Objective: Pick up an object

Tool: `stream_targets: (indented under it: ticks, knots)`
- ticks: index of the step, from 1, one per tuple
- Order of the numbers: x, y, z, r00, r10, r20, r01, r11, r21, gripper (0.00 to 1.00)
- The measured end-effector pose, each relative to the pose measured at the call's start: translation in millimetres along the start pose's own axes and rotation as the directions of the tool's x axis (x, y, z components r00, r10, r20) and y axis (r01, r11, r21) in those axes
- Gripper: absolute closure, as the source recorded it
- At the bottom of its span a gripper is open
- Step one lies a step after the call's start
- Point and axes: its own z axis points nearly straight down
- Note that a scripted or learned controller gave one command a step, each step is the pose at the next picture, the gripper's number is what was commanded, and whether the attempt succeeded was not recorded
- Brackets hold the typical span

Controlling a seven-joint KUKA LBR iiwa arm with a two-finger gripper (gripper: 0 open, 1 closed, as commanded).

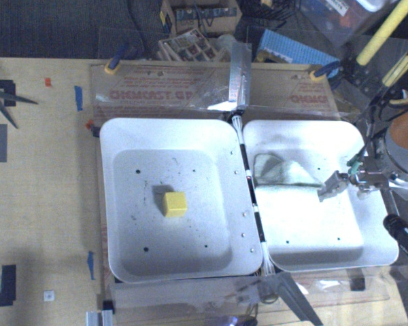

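Note:
A small yellow cube (175,203) lies near the middle of the left bin (122,141). A limp grey-green, partly see-through thing (275,169) lies in the upper left part of the right bin (313,250). My gripper (329,187) hangs over the right bin's middle right, pointing left, just right of the grey-green thing and far from the cube. Nothing shows in its tip.
A raised rim (248,182) divides the two bins. Clear plastic sheeting and a metal bracket (239,80) sit behind the bins. Cables and the arm's body (394,175) crowd the right edge. Bare wooden bench (41,182) lies to the left.

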Motion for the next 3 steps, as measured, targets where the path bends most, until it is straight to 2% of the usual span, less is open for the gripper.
stream_targets:
  ticks: [1, 2, 3]
  knots:
    - [12, 37, 140, 0.944, 0.331, -0.002, -0.331, 0.944, -0.004, 0.0]
    - [10, 37, 130, 0.941, 0.337, -0.002, -0.337, 0.941, -0.007, 1.0]
    - [52, 50, 29, 0.726, 0.688, 0.002, -0.688, 0.726, 0.0, 1.0]
